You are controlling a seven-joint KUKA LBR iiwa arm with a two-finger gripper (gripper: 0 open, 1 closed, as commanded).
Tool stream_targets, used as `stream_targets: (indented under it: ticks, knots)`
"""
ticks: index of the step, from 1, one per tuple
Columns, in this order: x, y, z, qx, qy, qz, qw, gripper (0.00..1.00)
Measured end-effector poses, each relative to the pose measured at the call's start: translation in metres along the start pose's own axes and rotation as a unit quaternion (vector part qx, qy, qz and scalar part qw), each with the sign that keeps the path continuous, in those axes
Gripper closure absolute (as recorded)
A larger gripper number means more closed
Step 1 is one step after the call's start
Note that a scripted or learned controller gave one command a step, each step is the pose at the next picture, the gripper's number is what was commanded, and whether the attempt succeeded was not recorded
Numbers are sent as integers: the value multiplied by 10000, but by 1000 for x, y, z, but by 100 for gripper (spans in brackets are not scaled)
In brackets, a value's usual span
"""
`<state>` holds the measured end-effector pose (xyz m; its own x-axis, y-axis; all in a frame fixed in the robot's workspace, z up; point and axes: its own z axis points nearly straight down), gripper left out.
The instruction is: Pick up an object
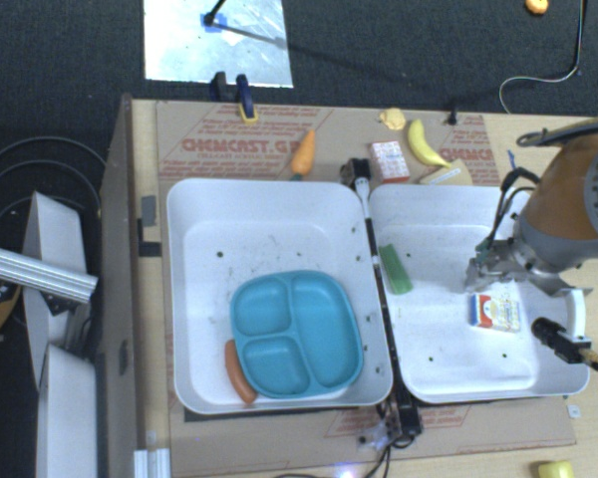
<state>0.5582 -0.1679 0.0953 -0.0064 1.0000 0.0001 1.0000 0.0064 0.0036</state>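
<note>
In the right bin [448,381] a small white box with red and blue print [494,312] lies flat near the right wall. A green oblong piece [394,268] rests against the left wall of the same bin. My gripper [482,268] hangs low over the right bin, just above and left of the box's upper edge and well right of the green piece. The grey arm with its orange band [568,202] comes in from the right and hides part of the bin's right side. I see nothing held.
The left bin [194,267] holds a blue divided plate [296,333] and an orange sausage [238,371] at its lower left. Behind the bins on the cardboard lie a carrot [302,153], a small patterned box [390,160] and a banana [423,143]. A black part [558,339] sticks out near the right bin's corner.
</note>
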Motion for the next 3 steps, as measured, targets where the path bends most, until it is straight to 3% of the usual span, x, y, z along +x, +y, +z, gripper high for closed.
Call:
stream_targets:
  ticks: [1, 2, 3]
  knots:
    - [0, 0, 0, 2, 0, 0, 10000, 0]
    - [-33, 87, -17, -44, -25, -2, 10000, 0]
    - [-41, -9, -41, 27, -6, 48, 10000, 0]
